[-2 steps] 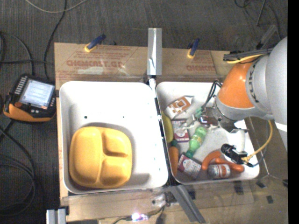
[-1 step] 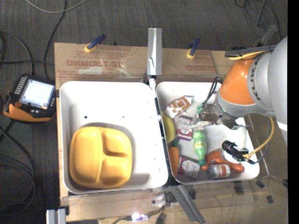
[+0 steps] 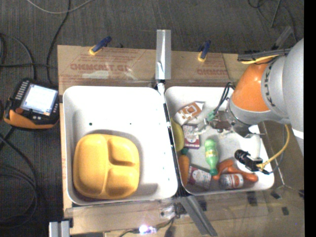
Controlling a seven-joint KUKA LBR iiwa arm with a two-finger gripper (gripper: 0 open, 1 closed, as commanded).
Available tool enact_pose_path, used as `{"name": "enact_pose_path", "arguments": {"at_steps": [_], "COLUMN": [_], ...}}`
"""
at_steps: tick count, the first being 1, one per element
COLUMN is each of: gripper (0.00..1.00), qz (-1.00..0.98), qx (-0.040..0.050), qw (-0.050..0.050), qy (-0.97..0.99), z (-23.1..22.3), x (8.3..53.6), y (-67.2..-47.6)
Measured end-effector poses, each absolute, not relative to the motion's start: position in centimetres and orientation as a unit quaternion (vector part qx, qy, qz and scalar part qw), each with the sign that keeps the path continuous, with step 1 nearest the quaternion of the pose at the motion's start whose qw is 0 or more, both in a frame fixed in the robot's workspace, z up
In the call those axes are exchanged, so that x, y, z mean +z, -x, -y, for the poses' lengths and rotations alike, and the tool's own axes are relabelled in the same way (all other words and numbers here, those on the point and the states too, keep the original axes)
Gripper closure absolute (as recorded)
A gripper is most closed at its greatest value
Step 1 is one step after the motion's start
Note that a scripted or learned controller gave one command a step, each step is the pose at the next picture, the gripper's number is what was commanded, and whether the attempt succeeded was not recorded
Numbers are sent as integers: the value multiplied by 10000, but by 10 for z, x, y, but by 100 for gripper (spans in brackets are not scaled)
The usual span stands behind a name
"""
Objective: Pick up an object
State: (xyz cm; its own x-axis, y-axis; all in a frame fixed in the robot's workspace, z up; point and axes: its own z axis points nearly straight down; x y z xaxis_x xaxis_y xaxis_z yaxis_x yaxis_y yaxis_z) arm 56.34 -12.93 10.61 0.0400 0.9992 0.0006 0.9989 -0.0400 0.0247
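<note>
End effector [image 3: 211, 118]: grip state unclear, in right bin [image 3: 170, 132] | green bottle [image 3: 211, 155]: long axis vertical in view, lying flat

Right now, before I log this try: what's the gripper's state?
Gripper: low over the right bin, near the small packets; open or shut cannot be told.

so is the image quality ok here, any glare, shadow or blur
In the camera view the yellow divided tray is sharp and casts a soft shadow on the left bin; small glare near the bottom edge; the cluttered packets in the right bin look slightly soft, and the arm hides part of them.
</note>
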Motion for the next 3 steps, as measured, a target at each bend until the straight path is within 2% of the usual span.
{"name": "enact_pose_path", "arguments": {"at_steps": [1,2,3], "gripper": [0,0,0], "qz": [-6204,-6294,-6348], "qx": [-21,26,33], "qw": [-2,38,64], "qy": [-7843,-7771,-7726], "z": [127,158,159], "x": [111,90,90], "y": [-608,-577,-531]}}
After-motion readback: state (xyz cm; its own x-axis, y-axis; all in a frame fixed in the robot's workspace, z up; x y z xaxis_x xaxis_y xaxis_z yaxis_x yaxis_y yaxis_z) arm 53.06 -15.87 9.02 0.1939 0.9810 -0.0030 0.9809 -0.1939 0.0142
